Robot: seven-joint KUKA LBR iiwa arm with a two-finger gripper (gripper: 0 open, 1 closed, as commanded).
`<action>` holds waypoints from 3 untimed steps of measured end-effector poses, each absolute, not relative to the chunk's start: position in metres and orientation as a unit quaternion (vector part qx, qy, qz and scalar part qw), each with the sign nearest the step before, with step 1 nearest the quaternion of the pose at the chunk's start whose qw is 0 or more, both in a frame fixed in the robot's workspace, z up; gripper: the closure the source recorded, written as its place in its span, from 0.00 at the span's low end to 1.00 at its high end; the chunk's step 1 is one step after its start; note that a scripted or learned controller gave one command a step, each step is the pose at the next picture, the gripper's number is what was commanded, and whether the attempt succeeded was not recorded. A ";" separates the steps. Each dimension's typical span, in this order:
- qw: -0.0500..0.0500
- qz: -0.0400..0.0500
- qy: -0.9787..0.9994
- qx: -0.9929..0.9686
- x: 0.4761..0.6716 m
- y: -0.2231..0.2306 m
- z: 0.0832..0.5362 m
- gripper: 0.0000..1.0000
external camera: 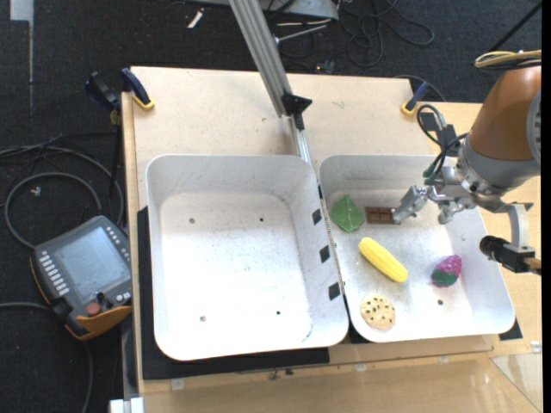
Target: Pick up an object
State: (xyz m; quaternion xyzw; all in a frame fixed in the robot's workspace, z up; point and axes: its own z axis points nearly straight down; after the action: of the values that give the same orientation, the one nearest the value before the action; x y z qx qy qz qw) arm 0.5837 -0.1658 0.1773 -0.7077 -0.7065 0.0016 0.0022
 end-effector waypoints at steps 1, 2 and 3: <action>0.002 0.002 -0.706 -0.708 0.586 -0.174 0.119 0.00; -0.001 0.000 -0.707 -0.708 0.587 -0.174 0.133 1.00; -0.002 -0.001 -0.708 -0.706 0.584 -0.171 0.178 1.00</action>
State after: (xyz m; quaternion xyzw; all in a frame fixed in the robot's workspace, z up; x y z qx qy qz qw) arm 0.5839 -0.1709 0.1779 -0.7064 -0.7078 -0.0013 -0.0024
